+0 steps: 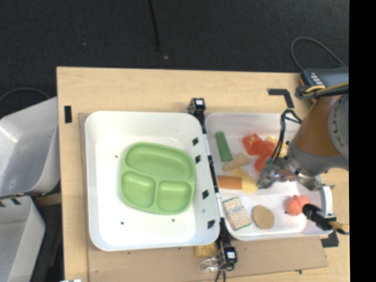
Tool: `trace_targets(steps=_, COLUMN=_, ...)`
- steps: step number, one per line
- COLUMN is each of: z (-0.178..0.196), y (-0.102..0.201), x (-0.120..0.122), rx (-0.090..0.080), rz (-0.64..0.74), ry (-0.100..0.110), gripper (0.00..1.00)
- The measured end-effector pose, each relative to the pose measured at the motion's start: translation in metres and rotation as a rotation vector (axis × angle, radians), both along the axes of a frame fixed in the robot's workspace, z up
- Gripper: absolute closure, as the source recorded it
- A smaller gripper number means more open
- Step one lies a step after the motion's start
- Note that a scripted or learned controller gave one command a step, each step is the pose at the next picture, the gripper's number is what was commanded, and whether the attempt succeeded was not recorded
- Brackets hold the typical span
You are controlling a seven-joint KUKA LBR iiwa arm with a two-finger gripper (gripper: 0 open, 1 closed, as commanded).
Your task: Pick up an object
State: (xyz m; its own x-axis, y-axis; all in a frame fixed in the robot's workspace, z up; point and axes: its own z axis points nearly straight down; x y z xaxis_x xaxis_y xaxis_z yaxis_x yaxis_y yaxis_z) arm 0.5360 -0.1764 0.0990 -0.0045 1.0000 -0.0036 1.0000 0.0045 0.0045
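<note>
Left bin (100,157): shallow white plastic, rounded corners, bearing the tray.
Right bin (235,122): same white plastic, cluttered with small toy foods.
Arm (320,137): grey with an orange band, reaching in from the right.
Green tray (157,178): matte, rounded, three compartments.
Gripper (267,175): low over the right bin's middle; fingers cannot be made out.
Green stick (222,146): smooth, slender, near the bin's left wall.
Red piece (256,145): glossy, lumpy, just beside the gripper.
Brown disc (264,217): flat oval, near the front wall.
</note>
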Motion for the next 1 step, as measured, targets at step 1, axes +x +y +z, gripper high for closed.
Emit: trace_targets(steps=1, z=0.0354, y=-0.0113, x=-0.0255, rx=0.003, rz=-0.006, ry=0.004, gripper=1.0)
